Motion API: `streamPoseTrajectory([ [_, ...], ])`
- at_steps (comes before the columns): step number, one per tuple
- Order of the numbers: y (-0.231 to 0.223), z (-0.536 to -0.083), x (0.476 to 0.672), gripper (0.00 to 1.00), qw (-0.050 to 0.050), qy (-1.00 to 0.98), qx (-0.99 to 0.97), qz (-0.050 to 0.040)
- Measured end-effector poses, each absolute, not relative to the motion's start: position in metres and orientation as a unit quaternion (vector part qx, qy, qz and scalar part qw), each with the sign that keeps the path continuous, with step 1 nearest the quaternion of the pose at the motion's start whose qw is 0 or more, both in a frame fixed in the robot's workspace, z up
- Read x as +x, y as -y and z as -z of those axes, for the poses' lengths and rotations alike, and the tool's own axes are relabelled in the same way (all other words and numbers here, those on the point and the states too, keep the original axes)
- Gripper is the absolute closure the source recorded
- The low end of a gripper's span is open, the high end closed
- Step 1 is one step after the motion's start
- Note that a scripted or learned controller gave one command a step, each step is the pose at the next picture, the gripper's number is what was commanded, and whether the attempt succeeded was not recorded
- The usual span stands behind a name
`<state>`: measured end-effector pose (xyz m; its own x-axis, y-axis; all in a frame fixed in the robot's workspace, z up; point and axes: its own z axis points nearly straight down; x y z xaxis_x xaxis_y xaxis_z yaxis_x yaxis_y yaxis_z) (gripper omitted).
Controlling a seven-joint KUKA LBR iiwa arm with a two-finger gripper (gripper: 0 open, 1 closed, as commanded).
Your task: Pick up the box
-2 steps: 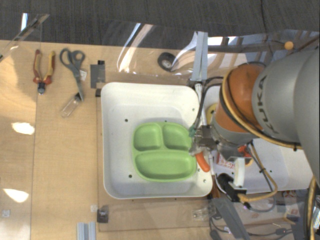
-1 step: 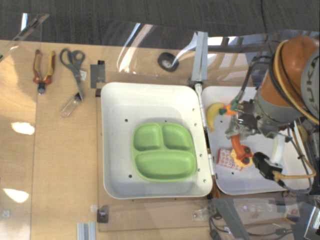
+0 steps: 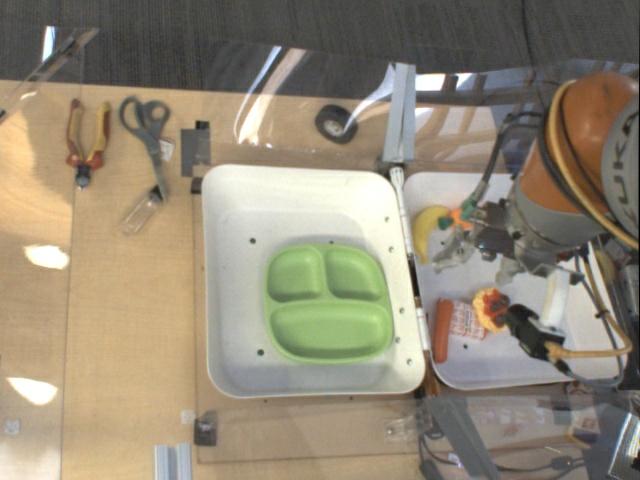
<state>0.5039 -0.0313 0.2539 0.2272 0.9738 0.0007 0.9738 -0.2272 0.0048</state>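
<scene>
- Box (image 3: 458, 320), red and white, lay nearest the camera at the front left of the right bin (image 3: 600, 373), just beside the wall shared with the left bin (image 3: 230, 268).
- Gripper (image 3: 455, 243) hung behind the box, near a banana (image 3: 432, 226); could not tell its opening or whether it held anything.
- Risk: box close to the bin wall, so one finger could hit the wall and miss.
- Risk: orange toy (image 3: 490, 306) touching the box, could get grabbed or pushed instead.
- Green tray (image 3: 328, 303) sat in the left bin, clear of the box.

Matt green plastic tray (image 3: 328, 303), smooth white plastic bins (image 3: 232, 268), wooden bench (image 3: 110, 308).
</scene>
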Motion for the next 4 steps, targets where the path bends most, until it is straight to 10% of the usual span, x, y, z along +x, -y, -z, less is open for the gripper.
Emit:
streamPoseTrajectory([
  [2,0.088,-0.108,0.494,0.00,0.010,-0.613,0.790,-0.0083],
  [3,0.086,-0.117,0.495,1.00,0.009,-0.614,0.789,-0.0090],
  [4,0.086,-0.116,0.495,0.00,0.009,-0.614,0.789,-0.0090],
])
